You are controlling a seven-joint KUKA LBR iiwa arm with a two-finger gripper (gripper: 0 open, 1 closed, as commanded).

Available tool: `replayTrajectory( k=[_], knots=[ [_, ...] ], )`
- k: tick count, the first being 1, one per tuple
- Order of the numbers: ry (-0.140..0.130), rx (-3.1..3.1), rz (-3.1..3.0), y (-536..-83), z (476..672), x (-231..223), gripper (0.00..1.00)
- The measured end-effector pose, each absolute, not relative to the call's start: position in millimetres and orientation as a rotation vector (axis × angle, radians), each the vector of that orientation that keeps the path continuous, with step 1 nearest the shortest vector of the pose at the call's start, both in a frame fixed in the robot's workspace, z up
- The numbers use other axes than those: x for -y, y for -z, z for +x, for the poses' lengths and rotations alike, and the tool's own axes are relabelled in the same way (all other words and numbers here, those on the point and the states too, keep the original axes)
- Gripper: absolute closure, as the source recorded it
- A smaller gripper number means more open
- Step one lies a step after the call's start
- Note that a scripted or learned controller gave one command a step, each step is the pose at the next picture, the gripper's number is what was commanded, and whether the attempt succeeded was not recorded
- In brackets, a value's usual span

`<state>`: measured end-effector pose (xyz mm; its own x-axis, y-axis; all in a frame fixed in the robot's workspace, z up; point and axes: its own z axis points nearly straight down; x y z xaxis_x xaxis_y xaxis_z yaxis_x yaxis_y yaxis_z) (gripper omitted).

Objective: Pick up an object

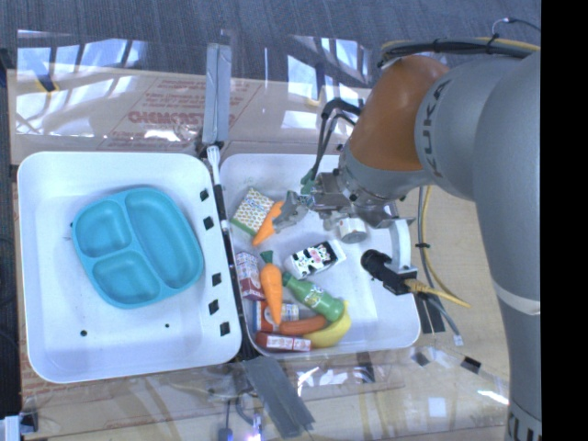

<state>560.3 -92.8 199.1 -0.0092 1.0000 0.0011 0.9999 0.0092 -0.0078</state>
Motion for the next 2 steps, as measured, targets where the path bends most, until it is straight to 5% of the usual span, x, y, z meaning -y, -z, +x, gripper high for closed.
replayTrajectory(
  k=[1, 2],
  knots=[
    [-0.003, 2.656, -1.673, -90.7, 605.2, 133.0, 0.0],
    [-0.005, 2.659, -1.667, -100.2, 605.3, 133.1, 1.0]
  ],
)
